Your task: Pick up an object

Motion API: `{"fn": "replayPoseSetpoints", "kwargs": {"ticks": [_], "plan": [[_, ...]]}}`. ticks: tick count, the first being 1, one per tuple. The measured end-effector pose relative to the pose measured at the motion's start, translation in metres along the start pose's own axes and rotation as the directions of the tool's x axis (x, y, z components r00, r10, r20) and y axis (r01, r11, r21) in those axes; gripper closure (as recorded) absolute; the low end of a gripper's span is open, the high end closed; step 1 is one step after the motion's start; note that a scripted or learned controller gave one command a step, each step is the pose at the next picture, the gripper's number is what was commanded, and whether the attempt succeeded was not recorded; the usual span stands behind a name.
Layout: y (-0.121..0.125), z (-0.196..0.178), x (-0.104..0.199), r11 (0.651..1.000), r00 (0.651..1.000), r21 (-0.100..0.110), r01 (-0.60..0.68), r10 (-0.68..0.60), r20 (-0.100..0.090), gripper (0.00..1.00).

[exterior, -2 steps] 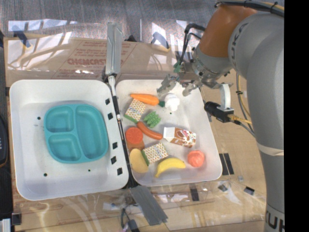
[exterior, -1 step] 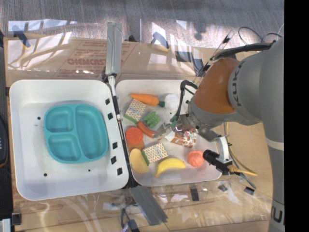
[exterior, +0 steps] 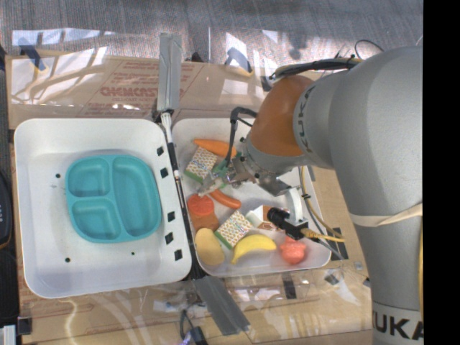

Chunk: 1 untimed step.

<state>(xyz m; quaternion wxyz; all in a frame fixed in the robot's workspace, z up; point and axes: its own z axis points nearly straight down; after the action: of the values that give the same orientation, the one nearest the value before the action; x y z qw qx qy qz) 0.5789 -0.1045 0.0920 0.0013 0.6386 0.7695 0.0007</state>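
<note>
The pincer (exterior: 224, 172) is being lowered into the right bin (exterior: 316, 259), among toy foods; whether it is released or clenched cannot be told. A carrot (exterior: 213, 146) is lying just beyond it, a banana (exterior: 253, 246) nearer. A teal divided plate (exterior: 113, 196) is resting in the left bin (exterior: 36, 264).
</note>
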Motion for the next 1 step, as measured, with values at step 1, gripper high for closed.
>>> {"fn": "replayPoseSetpoints", "kwargs": {"ticks": [1], "plan": [[0.0233,-0.0517,-0.0472,1.0,1.0,0.003,0.026,-0.026,0.0,0.0]]}}
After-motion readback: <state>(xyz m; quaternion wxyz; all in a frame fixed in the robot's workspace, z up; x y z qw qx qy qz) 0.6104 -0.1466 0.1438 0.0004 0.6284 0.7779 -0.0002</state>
